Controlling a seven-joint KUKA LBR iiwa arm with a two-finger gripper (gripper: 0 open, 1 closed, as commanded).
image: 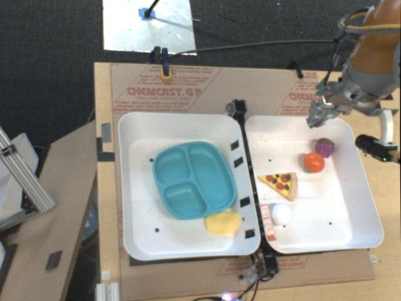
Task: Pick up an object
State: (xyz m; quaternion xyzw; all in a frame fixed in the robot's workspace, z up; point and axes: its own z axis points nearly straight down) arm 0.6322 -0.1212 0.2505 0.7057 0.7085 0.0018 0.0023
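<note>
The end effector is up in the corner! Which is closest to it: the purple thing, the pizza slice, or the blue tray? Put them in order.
From the end effector:
1. Purple thing, just below it in the right bin.
2. Pizza slice, nearer the right bin's middle.
3. Blue tray, over in the left bin.

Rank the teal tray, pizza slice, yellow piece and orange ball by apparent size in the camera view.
1. teal tray, by far the largest
2. pizza slice and yellow piece: they look about alike, so I won't rank them
3. orange ball, smallest
</note>
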